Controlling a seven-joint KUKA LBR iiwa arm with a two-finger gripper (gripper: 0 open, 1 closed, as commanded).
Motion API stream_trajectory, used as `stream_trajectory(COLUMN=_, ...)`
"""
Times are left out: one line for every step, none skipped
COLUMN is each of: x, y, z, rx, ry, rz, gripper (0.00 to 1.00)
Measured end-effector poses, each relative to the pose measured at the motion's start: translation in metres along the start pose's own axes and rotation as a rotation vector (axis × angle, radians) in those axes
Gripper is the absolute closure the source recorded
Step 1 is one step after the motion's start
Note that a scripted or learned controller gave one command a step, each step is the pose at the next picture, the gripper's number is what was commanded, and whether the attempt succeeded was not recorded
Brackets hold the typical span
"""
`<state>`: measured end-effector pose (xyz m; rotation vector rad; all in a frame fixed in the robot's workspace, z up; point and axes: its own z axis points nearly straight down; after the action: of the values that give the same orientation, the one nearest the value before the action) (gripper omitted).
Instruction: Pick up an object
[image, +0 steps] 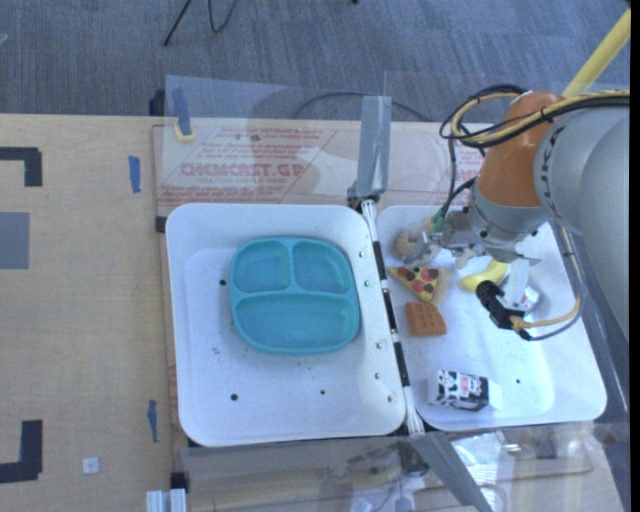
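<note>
Pizza slice (421, 283) lies just below-left of the gripper (447, 243).

Your arm (590, 150) reaches in from the right, its grey link and orange band (515, 150) hanging over the far half of the right bin (560, 400). The wrist points down into that bin, and the gripper (445, 240) sits low near its far left corner, close to the wall shared with the neighbouring bin.
</note>
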<state>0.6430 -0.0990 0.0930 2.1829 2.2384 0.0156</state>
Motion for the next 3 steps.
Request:
stream_trajectory(x=-0.106, y=0.007, z=0.002, rx=0.006, ry=-0.001, rz=-0.034, gripper=0.00)
stream_trajectory(x=-0.079, y=-0.012, z=0.001, rx=0.004, ry=0.000, rz=-0.081, gripper=0.00)
stream_trajectory(x=-0.079, y=-0.010, z=-0.011, rx=-0.002, ry=0.000, rz=-0.080, gripper=1.00)
